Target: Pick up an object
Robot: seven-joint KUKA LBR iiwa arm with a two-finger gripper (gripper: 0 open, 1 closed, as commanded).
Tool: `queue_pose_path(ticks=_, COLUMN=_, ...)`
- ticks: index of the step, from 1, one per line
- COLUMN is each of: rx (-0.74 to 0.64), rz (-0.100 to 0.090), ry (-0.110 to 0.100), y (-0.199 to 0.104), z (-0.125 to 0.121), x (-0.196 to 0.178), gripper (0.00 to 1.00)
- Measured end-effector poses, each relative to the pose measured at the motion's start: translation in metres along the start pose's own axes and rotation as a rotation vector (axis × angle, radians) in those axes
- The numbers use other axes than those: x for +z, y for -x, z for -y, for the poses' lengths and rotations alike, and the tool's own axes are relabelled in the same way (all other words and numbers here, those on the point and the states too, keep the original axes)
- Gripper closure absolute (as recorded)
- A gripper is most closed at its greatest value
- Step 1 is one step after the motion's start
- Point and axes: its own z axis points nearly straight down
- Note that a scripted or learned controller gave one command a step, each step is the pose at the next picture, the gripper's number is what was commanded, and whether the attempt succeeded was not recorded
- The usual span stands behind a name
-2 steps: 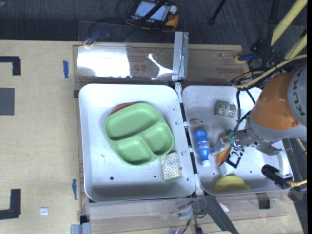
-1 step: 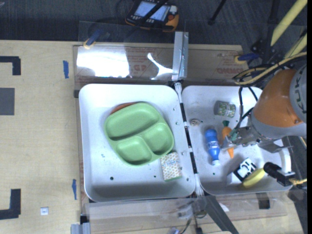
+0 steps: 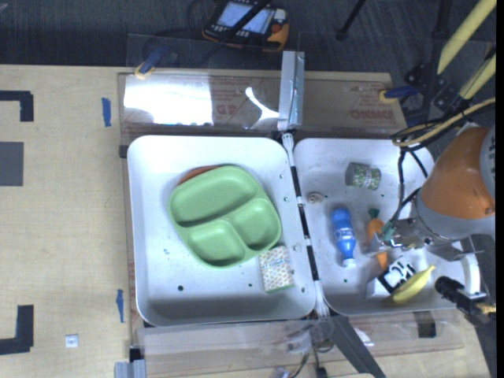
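My gripper hangs low over the right side of the right bin, under the arm's orange band. It is directly above a small orange object with a green tip, and whether it touches that object is hidden. A blue bottle lies just left of the gripper. A yellow banana and a black-and-white object lie just in front of it. A small greenish can lies toward the back of the bin.
The left bin holds a green divided plate with something orange under its back edge, and a small patterned packet at the front right. A raised divider separates the bins. Cables and stands crowd the right.
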Motion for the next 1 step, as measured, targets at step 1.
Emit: queue_pose_path(ticks=1, rx=-0.025, rz=0.0, ry=-0.006, y=-0.1092, z=0.0089, x=-0.1214, gripper=1.0)
